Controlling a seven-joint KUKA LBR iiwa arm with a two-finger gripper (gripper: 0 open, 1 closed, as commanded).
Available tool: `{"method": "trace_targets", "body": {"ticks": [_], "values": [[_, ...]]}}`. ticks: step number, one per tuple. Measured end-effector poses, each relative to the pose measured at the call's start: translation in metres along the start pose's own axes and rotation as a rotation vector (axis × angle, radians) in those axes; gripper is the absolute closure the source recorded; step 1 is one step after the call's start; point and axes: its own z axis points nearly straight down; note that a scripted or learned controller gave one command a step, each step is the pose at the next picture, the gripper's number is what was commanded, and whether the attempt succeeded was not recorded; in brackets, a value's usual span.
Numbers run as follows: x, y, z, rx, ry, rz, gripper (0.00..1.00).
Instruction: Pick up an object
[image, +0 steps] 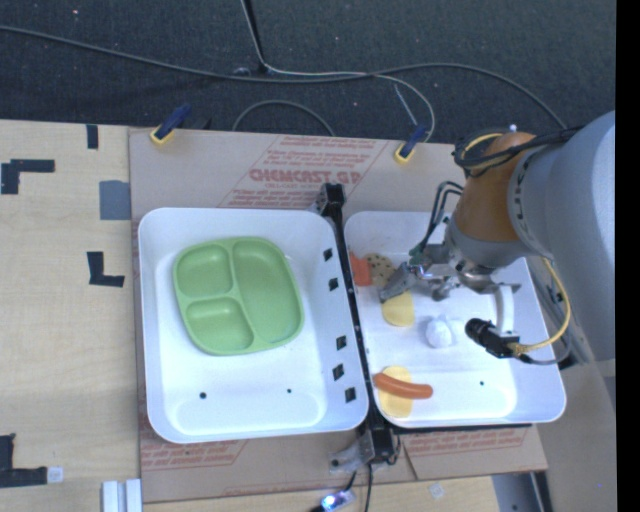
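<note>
Grey arm (575, 215), orange band (490, 205), metal claw (420, 278), black and yellow cables at wrist

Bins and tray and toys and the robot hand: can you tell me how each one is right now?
Green tray: flat in the left bin, compartments bare.
Right bin: holds the small items.
Yellow piece: lying loose, just below the gripper.
White lump: lying loose.
Hot dog: lying near the front edge.
Gripper: low over the right bin.
</note>
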Motion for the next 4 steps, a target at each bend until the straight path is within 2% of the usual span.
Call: {"method": "trace_targets", "body": {"ticks": [1,2,3,4], "values": [[0.0,0.002,-0.014,-0.004,-0.001,0.0,1.0],[-0.007,0.004,-0.058,-0.001,0.002,0.001,1.0],[-0.011,0.008,-0.12,-0.005,0.001,0.001,1.0],[-0.011,0.008,-0.121,-0.001,0.002,0.001,1.0]]}}
